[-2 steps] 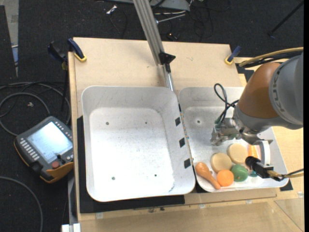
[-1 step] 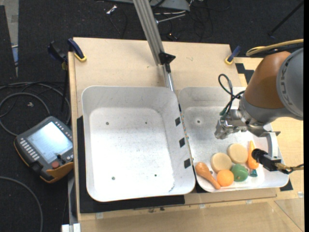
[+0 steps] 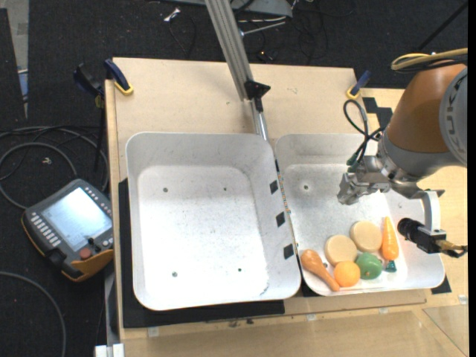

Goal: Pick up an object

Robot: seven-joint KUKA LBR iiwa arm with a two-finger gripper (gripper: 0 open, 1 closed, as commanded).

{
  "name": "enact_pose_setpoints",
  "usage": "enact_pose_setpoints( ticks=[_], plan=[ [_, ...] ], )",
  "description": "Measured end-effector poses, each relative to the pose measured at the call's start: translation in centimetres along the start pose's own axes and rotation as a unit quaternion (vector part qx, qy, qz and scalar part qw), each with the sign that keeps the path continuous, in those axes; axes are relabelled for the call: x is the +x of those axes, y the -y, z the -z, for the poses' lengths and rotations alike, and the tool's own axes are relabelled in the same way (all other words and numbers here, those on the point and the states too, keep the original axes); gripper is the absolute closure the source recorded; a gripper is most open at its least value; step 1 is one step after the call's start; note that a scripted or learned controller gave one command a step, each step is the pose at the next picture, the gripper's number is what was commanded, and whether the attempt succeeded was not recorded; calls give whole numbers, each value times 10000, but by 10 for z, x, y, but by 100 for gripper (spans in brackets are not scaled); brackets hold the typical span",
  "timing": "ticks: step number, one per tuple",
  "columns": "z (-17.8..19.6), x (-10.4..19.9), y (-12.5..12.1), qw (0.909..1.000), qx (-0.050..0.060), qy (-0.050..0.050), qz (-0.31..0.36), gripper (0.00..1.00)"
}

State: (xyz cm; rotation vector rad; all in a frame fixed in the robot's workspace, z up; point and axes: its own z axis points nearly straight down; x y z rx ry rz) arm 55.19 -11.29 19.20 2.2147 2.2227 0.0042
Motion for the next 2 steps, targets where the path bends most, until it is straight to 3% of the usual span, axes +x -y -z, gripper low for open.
enact_pose_setpoints(
  ticks=[1,2],
  plan=[
    [45,-4,-7,10000,-1,4,0,100],
    [35,41,-22,10000,18,-7,20,100]
  ],
)
